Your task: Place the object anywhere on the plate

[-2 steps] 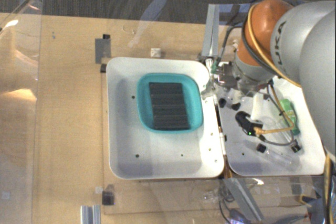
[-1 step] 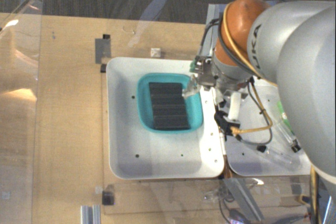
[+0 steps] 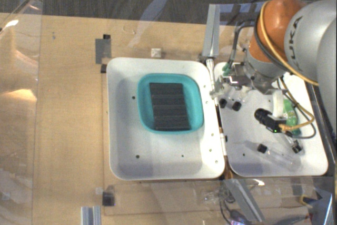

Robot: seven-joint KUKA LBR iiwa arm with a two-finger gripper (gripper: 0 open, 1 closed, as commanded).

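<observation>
A teal plate (image 3: 143, 96) with rounded corners lies in the left bin (image 3: 124, 150), and a dark ridged rectangle (image 3: 168, 107) covers its middle. My gripper (image 3: 229, 104) hangs over the near-left part of the right bin (image 3: 316, 166), just right of the wall between the bins. Its two black fingertips (image 3: 236, 106) stand apart with bare bin floor between them. A clear plastic tube (image 3: 277, 156) with a small black end lies on the right bin's floor toward the front. A green object (image 3: 289, 108) sits partly hidden beside the wrist.
A grey upright post (image 3: 211, 31) stands behind the gap between the bins. A small white cube (image 3: 156, 52) and a black bracket (image 3: 104, 49) rest on the wooden bench behind the left bin. The arm covers the right bin's back half.
</observation>
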